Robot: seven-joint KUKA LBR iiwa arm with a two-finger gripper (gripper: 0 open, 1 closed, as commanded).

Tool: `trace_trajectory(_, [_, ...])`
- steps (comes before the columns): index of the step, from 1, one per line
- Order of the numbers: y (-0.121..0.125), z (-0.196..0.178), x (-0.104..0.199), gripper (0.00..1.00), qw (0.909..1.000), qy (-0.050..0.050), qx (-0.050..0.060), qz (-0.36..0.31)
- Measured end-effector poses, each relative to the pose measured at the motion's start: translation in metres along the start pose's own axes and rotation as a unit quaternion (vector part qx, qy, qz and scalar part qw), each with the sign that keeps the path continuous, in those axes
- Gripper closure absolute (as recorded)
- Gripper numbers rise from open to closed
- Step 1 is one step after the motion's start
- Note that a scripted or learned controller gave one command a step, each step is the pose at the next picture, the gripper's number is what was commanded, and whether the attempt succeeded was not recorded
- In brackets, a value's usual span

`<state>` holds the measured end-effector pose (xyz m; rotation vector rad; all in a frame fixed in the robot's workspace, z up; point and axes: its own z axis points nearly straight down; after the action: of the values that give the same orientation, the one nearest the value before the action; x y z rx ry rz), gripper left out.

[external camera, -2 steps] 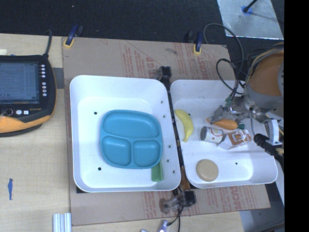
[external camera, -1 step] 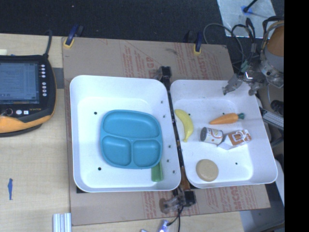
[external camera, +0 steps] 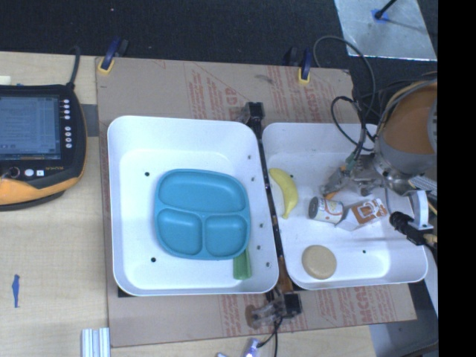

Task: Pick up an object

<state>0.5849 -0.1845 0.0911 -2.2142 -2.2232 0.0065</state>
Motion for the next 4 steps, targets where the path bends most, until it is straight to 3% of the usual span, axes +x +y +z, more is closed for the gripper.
trace_trajectory(1, [0.059, -0.002, -0.027, 0.0, 1.0, 0.0, -0.002, 0.0])
trace_trajectory(2, [0.016, -0.001, 0.017, 0.0, 1.0, 0.0, -0.001, -0.001])
trace_trajectory(3, [0.016, -0.011, 0.016, 1.0, 1.0, -0.001, 0.0, -0.002])
trace_trajectory(4, [-0.032, -0.075, 0.053, 1.0, 1.0, 0.0, -0.001, -0.001])
